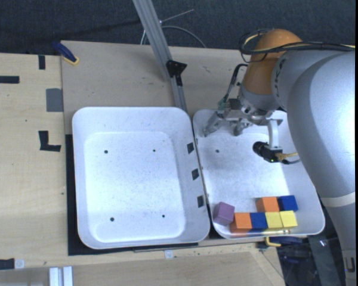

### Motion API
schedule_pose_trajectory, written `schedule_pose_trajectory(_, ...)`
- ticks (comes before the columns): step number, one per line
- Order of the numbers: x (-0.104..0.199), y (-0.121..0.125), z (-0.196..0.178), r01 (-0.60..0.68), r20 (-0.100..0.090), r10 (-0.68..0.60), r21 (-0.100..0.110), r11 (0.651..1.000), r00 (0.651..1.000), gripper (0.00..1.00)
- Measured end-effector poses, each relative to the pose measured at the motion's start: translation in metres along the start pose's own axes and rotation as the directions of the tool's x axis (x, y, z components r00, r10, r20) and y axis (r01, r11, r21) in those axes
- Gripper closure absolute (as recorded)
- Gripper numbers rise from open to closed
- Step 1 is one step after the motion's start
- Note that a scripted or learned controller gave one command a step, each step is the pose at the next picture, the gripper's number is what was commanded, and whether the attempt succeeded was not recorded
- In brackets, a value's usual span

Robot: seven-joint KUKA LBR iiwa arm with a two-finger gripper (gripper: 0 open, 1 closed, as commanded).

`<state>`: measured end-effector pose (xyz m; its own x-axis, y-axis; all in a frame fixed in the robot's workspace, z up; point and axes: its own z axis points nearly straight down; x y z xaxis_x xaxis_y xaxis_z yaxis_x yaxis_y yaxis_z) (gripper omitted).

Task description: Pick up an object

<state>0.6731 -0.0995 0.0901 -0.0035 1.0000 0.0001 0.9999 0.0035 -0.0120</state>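
The grey arm's gripper (225,124), fingers spread wide and holding nothing, is hanging over the far end of the right bin (238,177) while the coloured blocks (265,214) are sitting clustered at its near edge, so it should travel across before descending squarely.

The bench (119,76) is presenting a light wooden surface and is carrying two shallow white bins side by side. The left bin (83,124) and the right bin (227,165) are touching along their inner edges, both resting on a black mat (69,195). Black tape marks (45,140) and a grey patch (54,99) are lying on the bench's left portion. A blue-and-yellow item (65,52) is sitting near the far edge.
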Motion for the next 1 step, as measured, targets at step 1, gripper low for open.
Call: schedule_pose_trajectory(1, 0.0394, -0.0475, -0.1066, 0.000, -0.001, -0.001, -0.019, 1.000, 1.000, 0.00)
